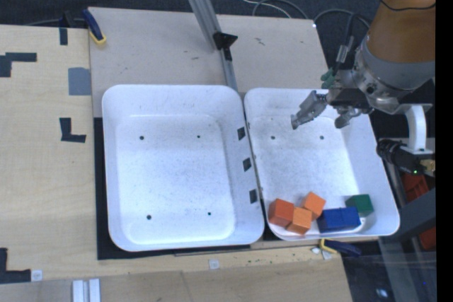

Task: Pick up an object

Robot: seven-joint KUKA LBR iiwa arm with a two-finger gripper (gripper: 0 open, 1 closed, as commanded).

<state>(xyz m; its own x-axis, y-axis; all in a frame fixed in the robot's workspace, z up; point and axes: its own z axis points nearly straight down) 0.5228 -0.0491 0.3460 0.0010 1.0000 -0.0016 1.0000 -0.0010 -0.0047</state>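
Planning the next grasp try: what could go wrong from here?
The blocks sit packed together in the right bin's near corner, so fingers may jam between neighbours or hit the bin wall. The gripper is over the far end, well away from them, so a straight descent would likely close on nothing.

Slanted metal rail (pixel 202 0), blue-and-yellow clamp (pixel 93 26), loose white cable (pixel 283 7).

orange blocks (pixel 297 213), blue block (pixel 338 220), green block (pixel 361 204); clustered, right bin's (pixel 368 152) near edge
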